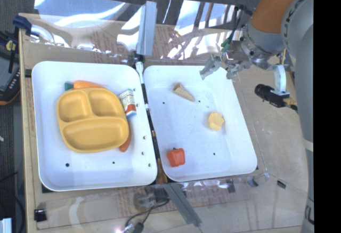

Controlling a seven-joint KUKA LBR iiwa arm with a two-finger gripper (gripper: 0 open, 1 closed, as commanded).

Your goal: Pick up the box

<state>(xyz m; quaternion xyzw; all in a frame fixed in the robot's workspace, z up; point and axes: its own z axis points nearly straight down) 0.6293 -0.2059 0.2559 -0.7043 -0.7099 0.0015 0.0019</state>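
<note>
Presently the gripper (219, 68) is seen with its two fingers apart and nothing between them, poised over the far edge of the right bin (242, 136), near the arm's grey wrist. The box (128, 103), a small carton with red and blue print, is found in the left bin (45, 136), wedged against the right rim of the yellow tray (93, 120). A long traverse across the divider is judged necessary; the fingers would best be lowered astride the carton's short sides, clear of tray and bin wall, before being closed
</note>
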